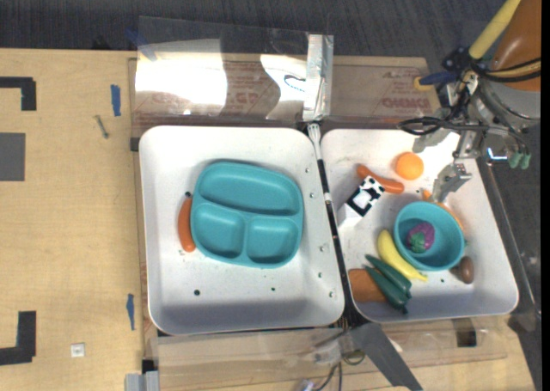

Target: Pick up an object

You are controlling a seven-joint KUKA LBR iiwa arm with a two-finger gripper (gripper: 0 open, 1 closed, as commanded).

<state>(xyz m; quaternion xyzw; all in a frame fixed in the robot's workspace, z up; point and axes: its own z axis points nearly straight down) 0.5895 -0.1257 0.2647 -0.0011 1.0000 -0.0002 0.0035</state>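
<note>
Plywood bench (60,235) bearing two shallow white bins side by side, dark floor behind. Item one: pincer (449,181), hanging at the upper right of the right bin (503,295), whether released or clenched cannot be told from this angle, and nothing is seen between its fingers. Just left of the pincer: an orange ball (410,165). Further left and slightly lower: an orange carrot-like piece (379,178) touching a small black-and-white block (365,195). Directly below the pincer: a teal bowl (447,247) holding a purple and green item (419,235) (too small to name). Below and to the left of the pincer: a yellow banana (397,258) against the bowl's side, dark green pieces (391,284) and an orange-brown piece (364,286). Below, slightly right: a brown item (464,271) at the bowl's edge. Far left of the pincer, in the left bin (163,295): a teal divided plate (247,214) with an orange sausage-shaped piece (186,228) at its left side.
</note>
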